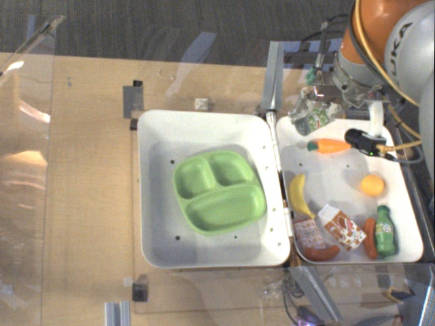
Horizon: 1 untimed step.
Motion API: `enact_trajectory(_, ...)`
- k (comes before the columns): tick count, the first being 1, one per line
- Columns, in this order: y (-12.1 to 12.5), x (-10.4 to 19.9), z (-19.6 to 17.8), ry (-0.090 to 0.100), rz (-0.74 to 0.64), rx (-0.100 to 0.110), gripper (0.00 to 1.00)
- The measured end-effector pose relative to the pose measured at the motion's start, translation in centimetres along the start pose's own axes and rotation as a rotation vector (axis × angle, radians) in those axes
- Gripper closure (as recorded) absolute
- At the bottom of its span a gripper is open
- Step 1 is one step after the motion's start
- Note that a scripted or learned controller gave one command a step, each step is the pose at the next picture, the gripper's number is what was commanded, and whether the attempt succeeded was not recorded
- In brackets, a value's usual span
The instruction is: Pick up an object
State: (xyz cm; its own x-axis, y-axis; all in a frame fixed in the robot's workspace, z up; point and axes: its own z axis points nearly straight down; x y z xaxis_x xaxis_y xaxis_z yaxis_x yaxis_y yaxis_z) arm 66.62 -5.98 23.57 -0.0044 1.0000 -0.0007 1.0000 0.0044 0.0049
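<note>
Gripper [314, 116] at upper right, above right bin's [408, 202] top corner; can't tell if holding. Carrot [329, 146] just below. Banana [300, 195], orange ball [372, 185], bottle [385, 231] lower down. Green plate [219, 191] in left bin [153, 202].

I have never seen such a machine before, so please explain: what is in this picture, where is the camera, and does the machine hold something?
One camera looks down from above the bench. The grey robot arm with an orange band reaches in from the right. The left white bin holds a green divided plastic plate. The right white bin holds toy food: an orange carrot, yellow banana, orange ball, small carton and green bottle. Its claw hangs over the right bin's far corner; whether it holds anything is unclear.
</note>
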Motion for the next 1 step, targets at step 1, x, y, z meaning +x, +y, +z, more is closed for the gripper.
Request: enact_trajectory(1,0.33,0.15,-0.06,0.000,-0.011,0.000,1.00)
